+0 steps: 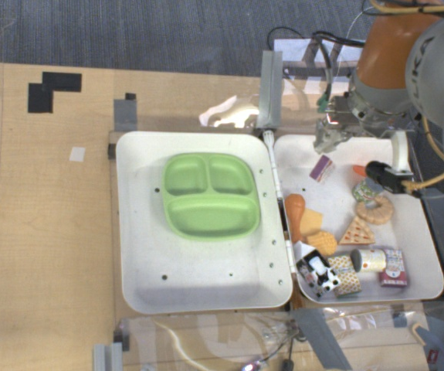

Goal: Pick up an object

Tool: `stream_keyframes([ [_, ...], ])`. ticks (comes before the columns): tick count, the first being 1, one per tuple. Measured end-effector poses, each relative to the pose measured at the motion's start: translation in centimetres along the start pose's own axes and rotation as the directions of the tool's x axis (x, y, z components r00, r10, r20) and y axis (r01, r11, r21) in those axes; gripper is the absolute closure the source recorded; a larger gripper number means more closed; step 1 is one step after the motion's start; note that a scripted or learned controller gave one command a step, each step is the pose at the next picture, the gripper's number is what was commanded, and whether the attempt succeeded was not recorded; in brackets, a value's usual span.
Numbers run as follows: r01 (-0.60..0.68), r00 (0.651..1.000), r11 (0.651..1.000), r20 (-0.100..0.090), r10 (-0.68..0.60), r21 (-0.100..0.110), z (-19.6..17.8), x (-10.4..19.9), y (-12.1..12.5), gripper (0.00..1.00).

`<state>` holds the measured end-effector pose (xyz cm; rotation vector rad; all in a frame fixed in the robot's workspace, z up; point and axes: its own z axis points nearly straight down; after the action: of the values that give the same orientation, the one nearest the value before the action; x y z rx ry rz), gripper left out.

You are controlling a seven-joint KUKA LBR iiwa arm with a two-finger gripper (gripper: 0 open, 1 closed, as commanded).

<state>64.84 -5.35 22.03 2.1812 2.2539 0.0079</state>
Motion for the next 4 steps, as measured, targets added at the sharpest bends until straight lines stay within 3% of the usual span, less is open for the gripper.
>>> stream_keyframes([
  [1,0.000,1.000,1.000,0.000,0.000,0.001,0.0,0.0,0.0,0.00],
  [2,0.101,0.995,0.995,0.002,-0.101,-0.004,13.1,-5.5,-2.8,0.00],
  [3,0.231,0.973,0.973,0.003,-0.231,-0.007,13.0,-5.3,-6.5,0.00],
  [4,0.234,0.972,0.972,0.002,-0.234,-0.013,11.8,-5.1,-6.3,1.00],
])
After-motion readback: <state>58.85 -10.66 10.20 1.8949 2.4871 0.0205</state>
